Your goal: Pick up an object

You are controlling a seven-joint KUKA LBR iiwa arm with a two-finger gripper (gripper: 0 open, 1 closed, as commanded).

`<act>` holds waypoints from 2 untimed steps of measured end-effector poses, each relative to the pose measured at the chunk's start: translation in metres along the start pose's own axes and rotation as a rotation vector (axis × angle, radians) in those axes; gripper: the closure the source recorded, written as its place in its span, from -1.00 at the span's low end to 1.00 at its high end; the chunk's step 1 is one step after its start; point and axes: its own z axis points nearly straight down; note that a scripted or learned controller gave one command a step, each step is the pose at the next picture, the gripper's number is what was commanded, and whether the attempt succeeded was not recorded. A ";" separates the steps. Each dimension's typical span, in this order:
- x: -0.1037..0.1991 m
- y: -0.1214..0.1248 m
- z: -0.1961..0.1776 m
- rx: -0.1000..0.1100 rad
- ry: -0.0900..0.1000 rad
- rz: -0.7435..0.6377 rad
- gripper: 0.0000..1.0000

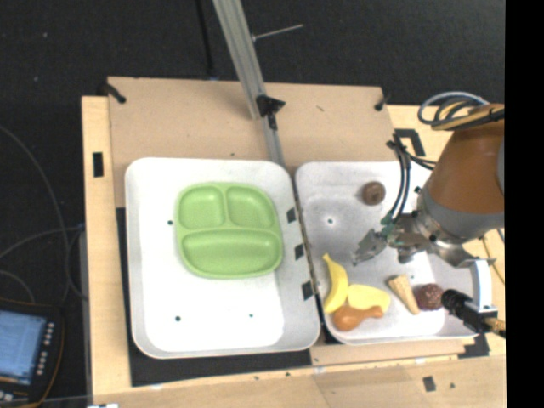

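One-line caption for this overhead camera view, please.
Gripper hovers in the right bin above a banana; a green plate sits in the left bin.

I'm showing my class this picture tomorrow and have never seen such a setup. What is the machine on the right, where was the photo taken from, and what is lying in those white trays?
The photo comes from one fixed camera above a bench, looking down at a slant. The machine is a robot arm, grey with an orange band, reaching in from the right. Its gripper, a two-finger claw, hangs over the right bin. Nothing can be seen between its fingers. That bin holds toy food: a banana, an orange pear-shaped piece, an ice-cream cone and a small brown ball. The left bin holds a green divided plate.
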 end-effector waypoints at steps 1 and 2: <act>0.000 0.000 0.000 -0.001 0.000 0.002 -1.00; -0.003 0.004 0.043 0.005 -0.001 0.002 -1.00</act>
